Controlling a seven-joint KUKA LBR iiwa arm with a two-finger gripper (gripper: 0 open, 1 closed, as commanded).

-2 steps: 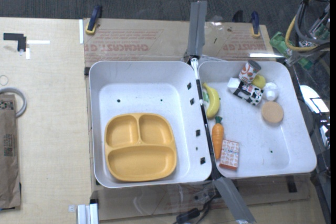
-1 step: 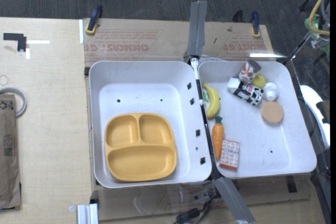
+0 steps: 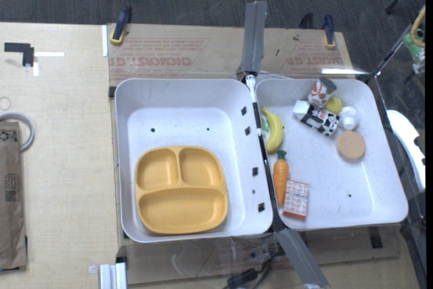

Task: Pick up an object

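— Where was the carrot (image 3: 281, 181)?
— Against the right bin's (image 3: 338, 189) left wall, toward its near corner. Its long axis ran along that wall, leaves toward the banana (image 3: 272, 130), far from the arm's side.

Red lettering upside down on the cardboard sheet (image 3: 223, 51) beyond both bins, reading roughly "CHEMCAST GP" on its left part, repeated on its right part, small print on the orange carton (image 3: 295, 199) too small to read
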